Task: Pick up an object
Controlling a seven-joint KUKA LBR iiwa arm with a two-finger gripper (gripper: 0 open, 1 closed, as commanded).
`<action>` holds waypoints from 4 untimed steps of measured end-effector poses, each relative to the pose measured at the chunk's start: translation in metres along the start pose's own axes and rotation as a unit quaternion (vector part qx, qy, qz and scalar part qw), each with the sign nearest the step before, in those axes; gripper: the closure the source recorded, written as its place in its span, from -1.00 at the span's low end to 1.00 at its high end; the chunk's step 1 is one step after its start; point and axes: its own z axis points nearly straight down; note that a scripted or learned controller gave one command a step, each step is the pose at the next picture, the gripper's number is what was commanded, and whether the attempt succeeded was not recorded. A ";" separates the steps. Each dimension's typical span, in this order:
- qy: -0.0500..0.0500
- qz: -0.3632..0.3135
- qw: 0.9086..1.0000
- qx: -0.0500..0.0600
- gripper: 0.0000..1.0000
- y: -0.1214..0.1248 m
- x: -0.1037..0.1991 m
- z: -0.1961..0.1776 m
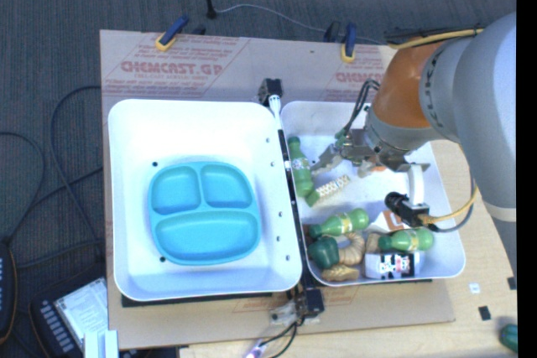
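Camera view looks down on two white bins on the bench [168, 67], and we take the right bin [445, 260] as our landmark. The arm [470, 88] reaches over its upper half, and the hand [352, 153] hangs above the bin's upper middle; we cannot tell how far it is parted, and we see nothing held in it.

No single object is named by the task, so we judge the green bottle [342, 223] lying near the bin's centre to be the likeliest candidate. It looks like a small plastic toy: light, stiff, smooth and rounded, so likely to slip or roll (a grip across its body, not its yellow neck, seems safest). It lies crowded by neighbours, which could hinder a clean closing.

Counting inside the right bin: two green bottles with yellow necks, the second [409, 240] toward the lower right; one dark green rounded piece [323, 249] at lower left; one tan lumpy item [351, 256] beside it; one black-and-white package [390, 266] along the lower wall; one pale studded strip [331, 187] under the hand. Some green pieces along the left wall are too jumbled to count.

Left of our landmark, the other bin [134, 130] holds one blue divided tray [204, 210].
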 end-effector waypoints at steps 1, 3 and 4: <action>0.003 -0.002 1.000 0.003 -1.00 0.020 -0.030 -0.122; 0.004 -0.002 1.000 0.006 -1.00 -0.084 -0.036 -0.031; 0.004 -0.003 1.000 0.004 -1.00 -0.026 -0.050 0.012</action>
